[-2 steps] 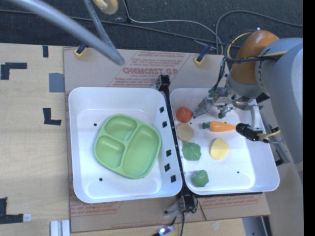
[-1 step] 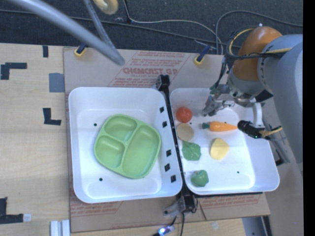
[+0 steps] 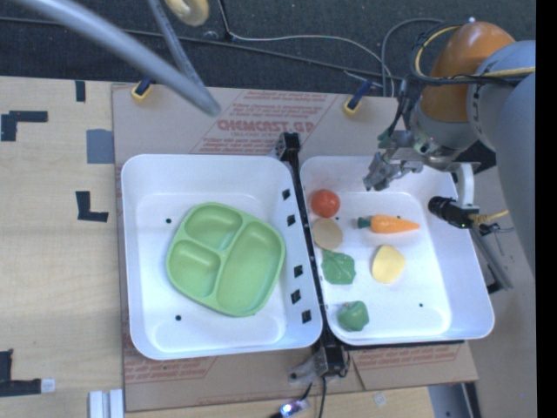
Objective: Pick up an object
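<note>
Camera view from above, slanted down over two shallow white bins side by side on a cardboard sheet (image 3: 261,116) atop a pale wooden bench (image 3: 52,251). Grey arm with orange band (image 3: 466,50) reaching in from the right, two-finger gripper (image 3: 381,174) hanging over the far edge of the right bin (image 3: 466,316); claw opening impossible to tell at this angle, nothing seen between its tips. Candidates for picking gathered in that right bin: small round red tomato (image 3: 325,203) nearest the claw, tan flat disc (image 3: 328,234) just below it, orange plastic carrot with green top (image 3: 393,225) lying crosswise, pale yellow lump (image 3: 388,264), leafy green piece (image 3: 338,268), darker green lump (image 3: 353,316). Spread apart, probably to leave finger room around each. Left bin (image 3: 144,320) holding a light green sectioned plastic plate (image 3: 226,258), tilted askew. Dark floor (image 3: 305,7) beyond, cables trailing across.
</note>
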